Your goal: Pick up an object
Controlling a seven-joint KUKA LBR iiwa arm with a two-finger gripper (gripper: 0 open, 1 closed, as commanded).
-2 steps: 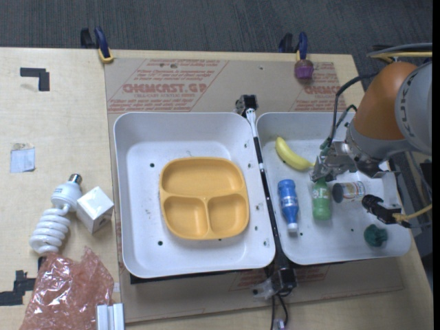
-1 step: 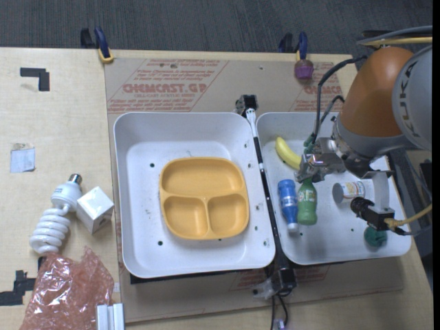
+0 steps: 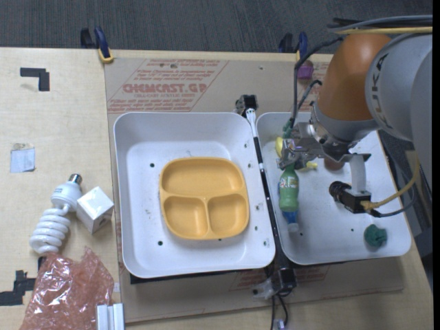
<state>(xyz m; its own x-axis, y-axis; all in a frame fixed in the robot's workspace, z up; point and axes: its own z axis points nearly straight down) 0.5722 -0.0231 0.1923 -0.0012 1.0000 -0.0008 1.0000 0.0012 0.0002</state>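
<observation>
While the arm (image 3: 385, 81) hangs low over the right bin (image 3: 395, 243), nothing looks lifted yet.

The left bin (image 3: 130, 184) carries a yellow divided tray (image 3: 204, 197). In the right bin, a green bottle (image 3: 288, 192) lies along the left wall, just below the end effector (image 3: 297, 151), probably the target. A small dark green object (image 3: 375, 236) sits apart. Whether the end effector is wide or narrow, I cannot tell.

**Two bins, side by side**

A divided tray (image 3: 204, 198) lies in the left bin (image 3: 134, 253). In the right bin (image 3: 323, 249), a bottle (image 3: 289, 191) lies along the left wall, a small ball (image 3: 375, 236) near the front right corner. A bulb (image 3: 55, 215) lies left of both bins.
</observation>
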